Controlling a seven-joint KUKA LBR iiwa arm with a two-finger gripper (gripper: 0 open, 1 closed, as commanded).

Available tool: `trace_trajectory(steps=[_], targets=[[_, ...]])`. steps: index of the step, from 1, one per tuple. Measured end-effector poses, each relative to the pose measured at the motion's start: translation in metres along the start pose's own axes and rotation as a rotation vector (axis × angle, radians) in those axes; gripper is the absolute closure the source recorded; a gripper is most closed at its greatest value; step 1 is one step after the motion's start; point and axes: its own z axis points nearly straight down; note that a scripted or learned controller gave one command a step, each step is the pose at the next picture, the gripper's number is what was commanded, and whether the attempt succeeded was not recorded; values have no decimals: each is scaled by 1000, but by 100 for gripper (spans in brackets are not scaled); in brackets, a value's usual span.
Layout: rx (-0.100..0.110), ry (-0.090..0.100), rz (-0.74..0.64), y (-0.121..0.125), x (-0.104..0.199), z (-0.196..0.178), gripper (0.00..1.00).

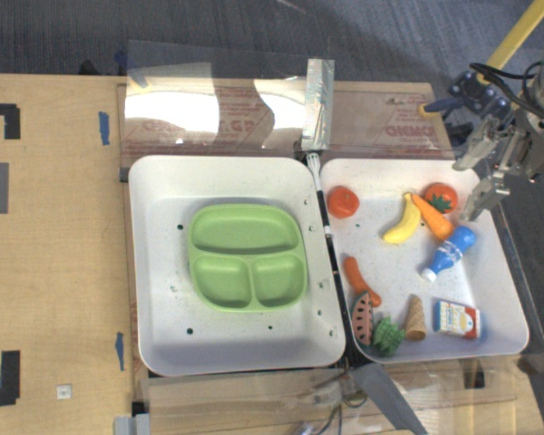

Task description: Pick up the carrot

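Right bin (512, 329), near to far: juice carton (457, 319), blue bottle (449, 251), then carrot (432, 216), lying slantwise between banana (403, 222) and tomato (440, 196), touching both. Likely light, rigid, slick plastic; grab mid-body across the narrow width. Gripper (486, 193) just beside it; grip state: cannot tell.

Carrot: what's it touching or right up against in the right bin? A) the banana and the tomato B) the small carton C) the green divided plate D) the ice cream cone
A: the carrot lies at a slant in the right bin, with the banana close on its left and the tomato at its upper end; the green divided plate sits in the left bin.
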Motion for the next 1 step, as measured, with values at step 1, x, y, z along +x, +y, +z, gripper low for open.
trace_trajectory(steps=[1], targets=[[-2,10,-236,-71,40,124,0]])
